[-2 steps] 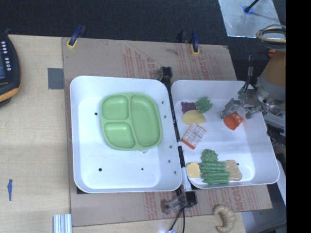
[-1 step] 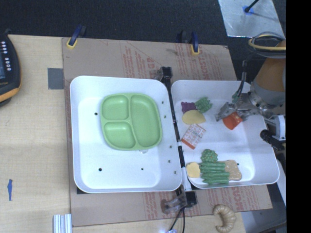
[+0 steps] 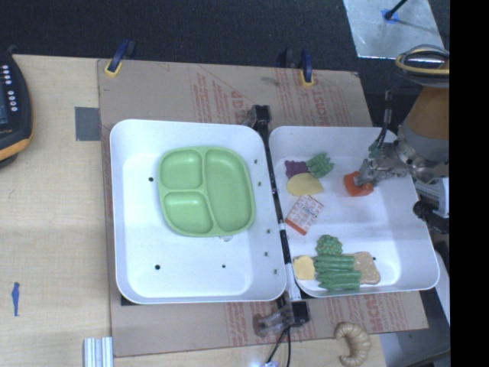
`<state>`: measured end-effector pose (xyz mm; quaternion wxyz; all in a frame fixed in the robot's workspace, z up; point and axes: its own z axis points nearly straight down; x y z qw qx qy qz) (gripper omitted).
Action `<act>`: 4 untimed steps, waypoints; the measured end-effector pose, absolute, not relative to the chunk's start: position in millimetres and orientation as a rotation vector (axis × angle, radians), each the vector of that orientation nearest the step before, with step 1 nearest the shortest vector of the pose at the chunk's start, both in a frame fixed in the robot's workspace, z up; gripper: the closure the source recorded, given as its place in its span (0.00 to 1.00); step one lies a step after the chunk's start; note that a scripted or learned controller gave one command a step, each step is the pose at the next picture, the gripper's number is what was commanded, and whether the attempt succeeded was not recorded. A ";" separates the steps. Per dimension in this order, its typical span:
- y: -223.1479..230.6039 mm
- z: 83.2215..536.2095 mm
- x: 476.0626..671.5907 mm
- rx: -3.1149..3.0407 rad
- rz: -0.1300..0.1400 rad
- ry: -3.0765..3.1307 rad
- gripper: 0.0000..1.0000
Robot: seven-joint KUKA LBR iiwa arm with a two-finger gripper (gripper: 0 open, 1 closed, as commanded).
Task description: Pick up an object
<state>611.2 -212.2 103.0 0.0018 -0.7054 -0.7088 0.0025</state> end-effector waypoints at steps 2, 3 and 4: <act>-187.9 91.7 616.1 -2.211 0.005 -2.226 0.00; -190.0 103.0 616.0 -2.210 0.008 -2.227 1.00; -136.0 171.3 597.3 -2.212 -0.003 -2.232 1.00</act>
